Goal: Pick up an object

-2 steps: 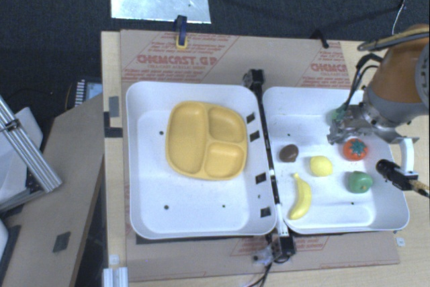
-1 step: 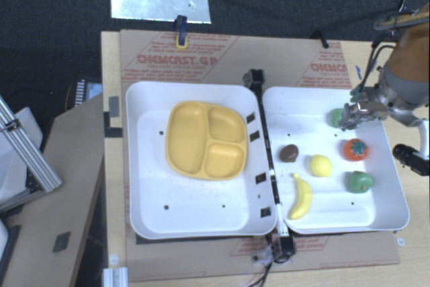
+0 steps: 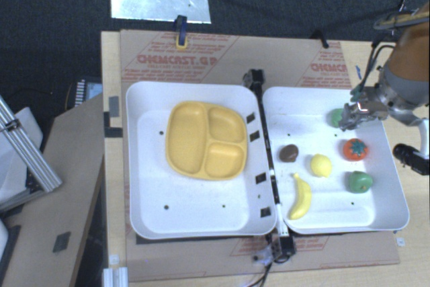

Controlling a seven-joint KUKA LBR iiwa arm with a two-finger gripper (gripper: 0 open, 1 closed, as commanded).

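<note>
On your left, the left bin [image 3: 144, 212] holds a yellow divided plate [image 3: 205, 139] lying flat near its middle. A black divider strip [image 3: 264, 144] runs between the two bins. In the right bin [image 3: 383, 212] you have a banana [image 3: 300, 197] near the front left, a brown round fruit [image 3: 288, 153] just behind it, and a lemon [image 3: 321, 165] to its right. Further right sit a tomato [image 3: 355, 149] and a green pepper-like piece [image 3: 360, 181] in front of it, apart from each other. A green object [image 3: 336, 117] lies at the back, partly covered by the gripper [image 3: 353, 114], which sits right against it. You cannot tell from this view how far the jaws are open or whether they grip anything.
</note>
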